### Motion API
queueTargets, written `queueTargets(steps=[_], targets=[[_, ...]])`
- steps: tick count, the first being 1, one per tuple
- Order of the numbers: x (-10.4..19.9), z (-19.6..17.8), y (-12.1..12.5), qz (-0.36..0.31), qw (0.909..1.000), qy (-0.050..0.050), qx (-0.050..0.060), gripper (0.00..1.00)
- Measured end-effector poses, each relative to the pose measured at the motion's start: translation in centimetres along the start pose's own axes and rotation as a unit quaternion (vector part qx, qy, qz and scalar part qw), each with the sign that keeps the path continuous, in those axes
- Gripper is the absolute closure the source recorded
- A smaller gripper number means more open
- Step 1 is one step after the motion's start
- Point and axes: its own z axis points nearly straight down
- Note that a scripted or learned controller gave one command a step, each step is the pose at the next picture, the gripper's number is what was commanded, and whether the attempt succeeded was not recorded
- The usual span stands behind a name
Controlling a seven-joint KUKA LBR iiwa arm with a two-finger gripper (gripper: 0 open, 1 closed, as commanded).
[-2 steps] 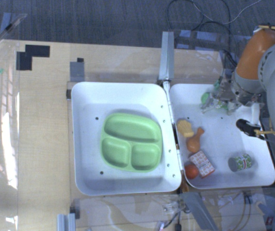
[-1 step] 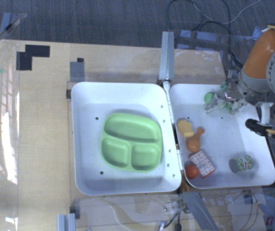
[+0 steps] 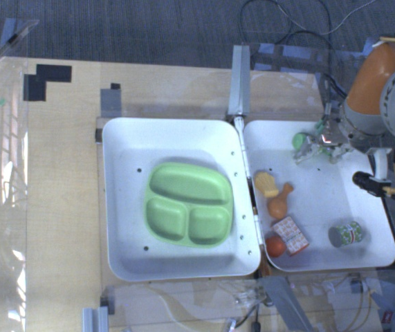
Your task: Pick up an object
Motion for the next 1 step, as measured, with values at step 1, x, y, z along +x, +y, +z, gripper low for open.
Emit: queueTargets(steps=[1], targets=[[5.07, -0.21, -9.08, -0.041, 0.9990, -0.005, -0.020, 0.00]])
